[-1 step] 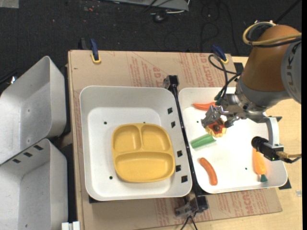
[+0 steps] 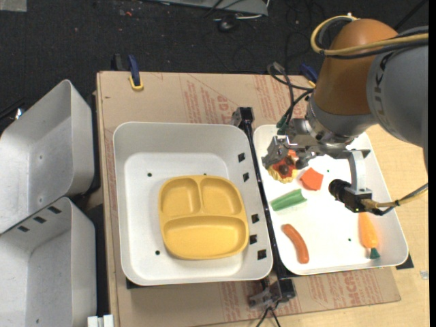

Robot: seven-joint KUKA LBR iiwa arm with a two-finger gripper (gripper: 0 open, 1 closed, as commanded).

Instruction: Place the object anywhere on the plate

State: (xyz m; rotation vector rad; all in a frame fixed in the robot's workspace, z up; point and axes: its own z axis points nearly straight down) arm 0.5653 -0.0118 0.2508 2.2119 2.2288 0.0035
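**Gripper low in the right bin, plate waiting in the left**

From the camera view, nearest the lens along the bottom of the frame sit the front rims of the two white bins. The left bin point(image 2: 129, 203) holds a yellow sectioned plate point(image 2: 203, 216), lying flat with its three compartments bare. The right bin point(image 2: 392, 251) holds the loose items: a red sausage point(image 2: 296, 242) closest to the front, a green piece point(image 2: 287, 199) just behind it, an orange carrot point(image 2: 368, 231) by the right rim, an orange-red block point(image 2: 311, 179), and a small yellow-and-red item point(image 2: 282, 171) near the bin's left wall.

The arm reaches in from the right, and the gripper point(image 2: 283, 157) hangs directly over that small yellow-and-red item, apparently touching or just above it. Whether it is open or closed cannot be told from here, nor whether anything is caught in it.

The step in hand looks like the pick. To do it well, the item should be squarely caught before any lift, since it sits close to the bin wall and to the orange-red block, either of which could be nudged. Afterwards, the carry needs to clear both inner rims between the bins and then lower over the middle of the plate, where any compartment will serve.
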